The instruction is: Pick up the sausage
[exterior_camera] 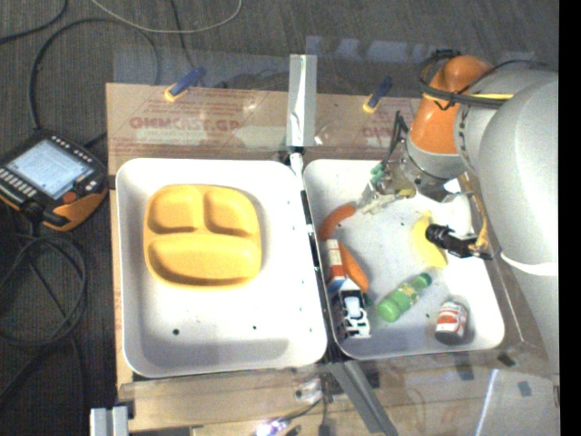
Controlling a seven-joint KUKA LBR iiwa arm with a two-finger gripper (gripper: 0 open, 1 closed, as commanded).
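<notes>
The sausage (337, 218), a short reddish-orange curved piece, lies at the left side of the right bin (481, 339), close to the wall between the bins. My gripper (379, 196) hangs over the upper middle of that bin, just to the right of the sausage's upper end and slightly above it. The sausage lies free on the bin floor. The grey arm with its orange band (445, 121) comes in from the upper right and hides the bin's far right corner.
The right bin also holds an orange stick-like item (350, 267), a small white and black toy (354, 314), a green bottle (402, 297), a red and white can (451, 322) and a yellow piece (425, 241). A yellow divided plate (204, 234) rests in the left bin (136, 334).
</notes>
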